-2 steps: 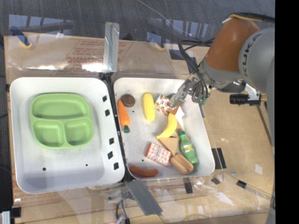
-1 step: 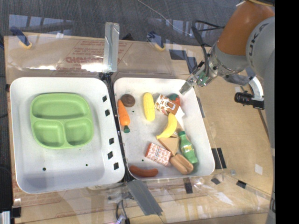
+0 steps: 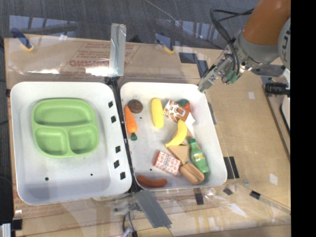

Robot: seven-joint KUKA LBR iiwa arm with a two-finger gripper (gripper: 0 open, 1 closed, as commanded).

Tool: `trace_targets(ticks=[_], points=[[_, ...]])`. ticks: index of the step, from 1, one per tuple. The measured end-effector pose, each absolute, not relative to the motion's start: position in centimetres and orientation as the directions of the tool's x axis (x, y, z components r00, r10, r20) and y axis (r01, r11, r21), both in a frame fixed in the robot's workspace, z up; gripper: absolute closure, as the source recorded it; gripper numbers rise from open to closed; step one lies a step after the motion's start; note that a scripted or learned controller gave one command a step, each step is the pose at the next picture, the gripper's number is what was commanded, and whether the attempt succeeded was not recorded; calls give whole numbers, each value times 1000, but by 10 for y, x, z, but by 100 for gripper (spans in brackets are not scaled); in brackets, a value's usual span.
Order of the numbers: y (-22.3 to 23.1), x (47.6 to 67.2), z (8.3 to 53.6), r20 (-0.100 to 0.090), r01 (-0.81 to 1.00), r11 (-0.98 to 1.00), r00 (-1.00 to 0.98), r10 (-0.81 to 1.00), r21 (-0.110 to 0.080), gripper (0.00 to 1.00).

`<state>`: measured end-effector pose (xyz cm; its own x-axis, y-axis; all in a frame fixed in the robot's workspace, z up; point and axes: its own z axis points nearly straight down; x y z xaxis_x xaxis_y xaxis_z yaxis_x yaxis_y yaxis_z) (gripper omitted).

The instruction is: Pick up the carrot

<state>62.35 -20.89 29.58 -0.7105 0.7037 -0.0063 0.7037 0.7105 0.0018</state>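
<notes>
The carrot (image 3: 131, 122) is orange with a small green tip and lies lengthwise along the left wall of the right bin (image 3: 211, 132). My gripper (image 3: 210, 80) hangs above that bin's far right corner, well to the right of the carrot and apart from it. Its fingers point down and to the left, with nothing visible between them.
The right bin also holds a brown cookie (image 3: 135, 106), a corn cob (image 3: 157, 112), a banana (image 3: 178, 135), a green bottle (image 3: 197, 156), a hot dog (image 3: 191, 173), a sausage (image 3: 151, 181) and small cartons. A green divided plate (image 3: 65, 127) sits in the left bin (image 3: 19, 147).
</notes>
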Motion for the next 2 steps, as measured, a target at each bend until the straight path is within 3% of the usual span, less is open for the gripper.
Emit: trace_targets(ticks=[1, 2], points=[[-209, 602, 430, -14, 525, 851, -851, 525, 2, 100], [-207, 636, 456, -9, 306, 952, -952, 306, 0, 100]])
